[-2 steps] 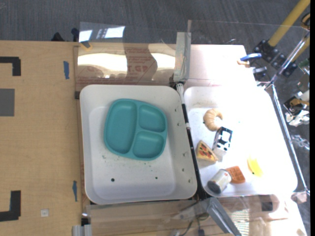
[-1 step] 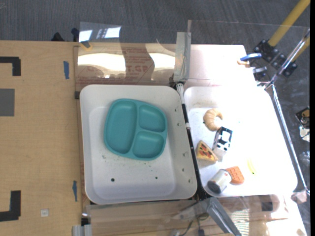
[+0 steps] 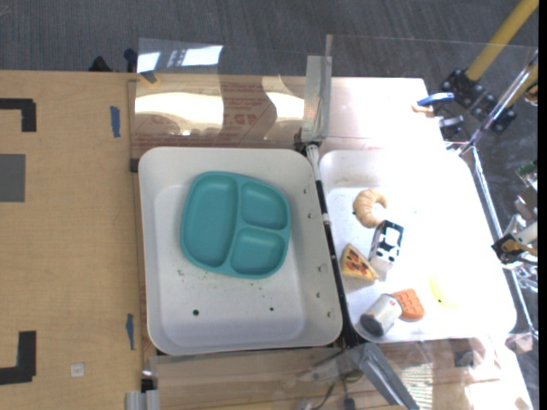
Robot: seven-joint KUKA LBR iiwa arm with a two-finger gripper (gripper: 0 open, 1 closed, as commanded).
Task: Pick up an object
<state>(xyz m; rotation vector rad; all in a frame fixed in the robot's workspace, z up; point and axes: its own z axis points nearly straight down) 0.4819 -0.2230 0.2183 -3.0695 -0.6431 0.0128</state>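
Opening step, judging by the layout: nothing lifted, every candidate lying in the right bin (image 3: 487,229), on the side the arm reaches in from. Cannot tell whether the gripper is released or clenched. Nearest that entry side, an orange waffle piece (image 3: 409,303) against a grey cylinder (image 3: 379,314). Farther in, a croissant (image 3: 370,205), alone, then a pizza slice (image 3: 358,263) and a black-and-white carton (image 3: 386,244) close together. Next move: probably settle on the isolated croissant and descend squarely over it.
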